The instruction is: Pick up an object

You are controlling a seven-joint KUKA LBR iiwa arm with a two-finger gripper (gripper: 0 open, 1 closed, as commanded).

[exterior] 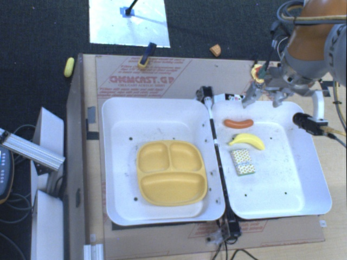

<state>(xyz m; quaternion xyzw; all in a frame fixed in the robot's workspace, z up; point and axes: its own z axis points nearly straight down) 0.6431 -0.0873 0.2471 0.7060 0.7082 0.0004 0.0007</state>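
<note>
The right bin point(303, 199) holds three things. An orange-red sausage point(238, 123) lies near its far edge, a yellow banana point(247, 141) just in front of it, and a small patterned block point(242, 162) nearer the middle. In the left bin point(119, 145) sits a yellow divided plate point(171, 172). My gripper point(263, 98) hangs above the far rim of the right bin, behind and a little right of the sausage. Its fingers point(249, 98) are spread open with nothing between them.
A black fitting point(307, 123) sticks in over the right bin's right rim. On the dark floor behind the bench lie a white sheet point(129, 15), a yellow piece point(69, 66) and an orange bit point(216, 50). A blue-and-yellow clip point(145, 56) rests at the cardboard's far edge.
</note>
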